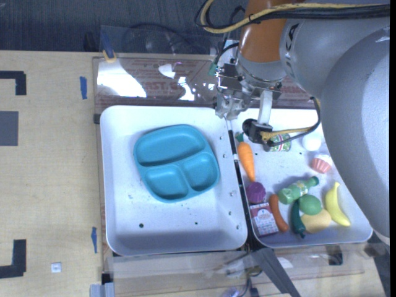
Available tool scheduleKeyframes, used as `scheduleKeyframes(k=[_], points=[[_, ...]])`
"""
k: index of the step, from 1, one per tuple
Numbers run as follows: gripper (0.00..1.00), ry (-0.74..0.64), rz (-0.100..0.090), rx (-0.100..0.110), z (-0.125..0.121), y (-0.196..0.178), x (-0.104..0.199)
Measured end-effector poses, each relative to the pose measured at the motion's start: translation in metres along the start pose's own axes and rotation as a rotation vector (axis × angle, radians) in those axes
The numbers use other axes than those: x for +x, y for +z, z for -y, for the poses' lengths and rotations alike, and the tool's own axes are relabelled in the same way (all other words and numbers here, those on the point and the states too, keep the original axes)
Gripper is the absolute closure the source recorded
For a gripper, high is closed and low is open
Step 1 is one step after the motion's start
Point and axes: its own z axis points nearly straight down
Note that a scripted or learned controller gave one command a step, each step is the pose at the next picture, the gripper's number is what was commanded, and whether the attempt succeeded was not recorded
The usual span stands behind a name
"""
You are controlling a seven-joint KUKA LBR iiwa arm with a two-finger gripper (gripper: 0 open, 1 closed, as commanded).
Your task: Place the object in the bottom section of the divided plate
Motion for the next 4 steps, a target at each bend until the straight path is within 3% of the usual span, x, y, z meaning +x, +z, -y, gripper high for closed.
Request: scheduleKeyframes(k=[1, 2, 3, 4], points=[[0.0, 0.0, 0.002, 0.002, 0.0, 0.001, 0.0], [0.0, 0.046, 0.002, -0.001, -0.019, -0.017, -0.026], [0.0, 0.037, 0.002, 0.003, 0.041, -0.027, -0.04], [1.0, 0.039, 0.001, 0.003, 0.04, -0.037, -0.04]])
